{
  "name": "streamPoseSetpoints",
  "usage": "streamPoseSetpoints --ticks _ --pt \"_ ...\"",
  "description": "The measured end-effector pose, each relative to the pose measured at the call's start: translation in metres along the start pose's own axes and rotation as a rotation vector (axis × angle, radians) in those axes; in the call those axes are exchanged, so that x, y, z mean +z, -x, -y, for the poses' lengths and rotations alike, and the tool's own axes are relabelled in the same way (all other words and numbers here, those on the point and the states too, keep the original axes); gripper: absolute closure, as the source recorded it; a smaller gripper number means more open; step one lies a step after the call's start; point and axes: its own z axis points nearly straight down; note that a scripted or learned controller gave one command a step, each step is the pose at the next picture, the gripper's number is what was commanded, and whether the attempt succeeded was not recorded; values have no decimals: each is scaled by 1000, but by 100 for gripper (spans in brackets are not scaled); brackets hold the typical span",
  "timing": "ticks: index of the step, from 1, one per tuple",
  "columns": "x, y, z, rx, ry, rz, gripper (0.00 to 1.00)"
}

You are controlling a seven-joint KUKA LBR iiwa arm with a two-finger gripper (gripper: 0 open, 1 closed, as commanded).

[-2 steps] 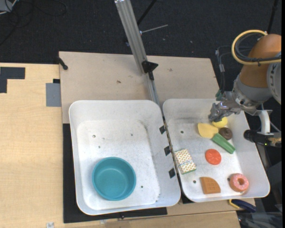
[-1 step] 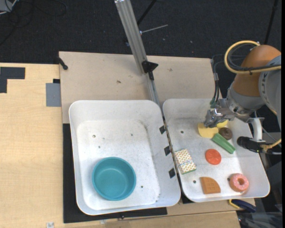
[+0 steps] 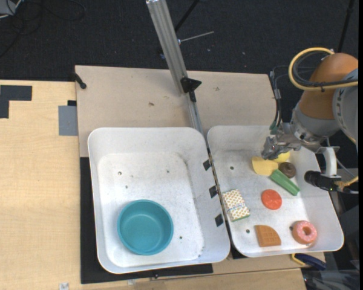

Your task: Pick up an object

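Since the arm is already down in the right bin (image 3: 330,237), I'd say this is the reach/grasp step, not the lift yet. Starting nearest the camera: in the left bin (image 3: 103,147) there's a teal bowl (image 3: 145,226) at about 6 o'clock, sitting alone. In the right bin, a pink donut (image 3: 304,232) at 5 o'clock, a tan toast-like piece (image 3: 267,235) just beside it at 6, a patterned block (image 3: 235,205) at 8 by the divider, a red round thing (image 3: 271,199) in the middle, then a green stick (image 3: 284,182) and a yellow wedge (image 3: 267,166) up at 1 o'clock. The tool (image 3: 277,148) sits right over that yellow wedge, touching or nearly so, but I honestly can't tell if it's clenched or released, so no claim it has anything. My guess: the next move needs a firm close on the wedge and a straight lift without dragging the green stick along. No readable labels or writing anywhere on the desk (image 3: 133,98).
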Motion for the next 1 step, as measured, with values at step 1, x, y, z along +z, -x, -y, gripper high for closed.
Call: streamPoseSetpoints --ticks 1 --pt "-46 2 7 1 3 1 100"
